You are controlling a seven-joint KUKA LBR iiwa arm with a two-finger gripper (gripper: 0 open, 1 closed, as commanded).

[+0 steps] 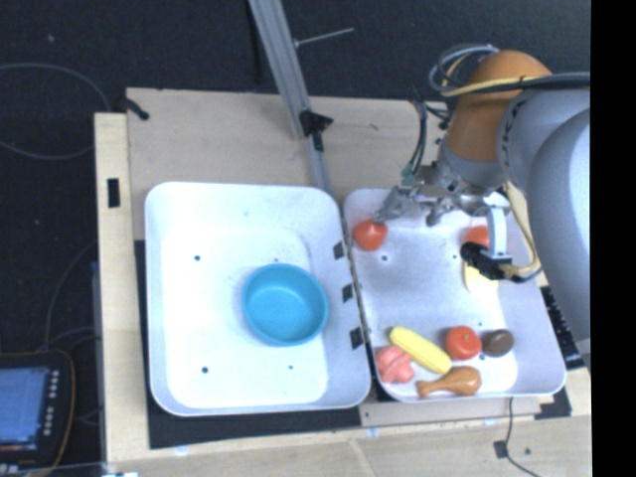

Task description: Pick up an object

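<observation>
Tomato [370, 234], at 10 o'clock in right bin [437, 266]: judged light, smooth, rigid toy; best pinched across its middle; gripper [417, 199] just beside it, finger state indeterminable.

A: colours, L bin?
B: bin [179, 266] white w/ few dark dots, bowl [285, 303] solid light blue.
A: R bin?
B: white bin [427, 266]. Tomato [370, 234] red-orange, banana [419, 349] yellow, drumstick [452, 383] tan-brown, pink lump [396, 365], 2nd red-orange ball [461, 342], dark brown bit [497, 343].
A: arm?
B: arm [556, 167] grey, orange band [492, 102]. Bench [219, 137] beige.
</observation>
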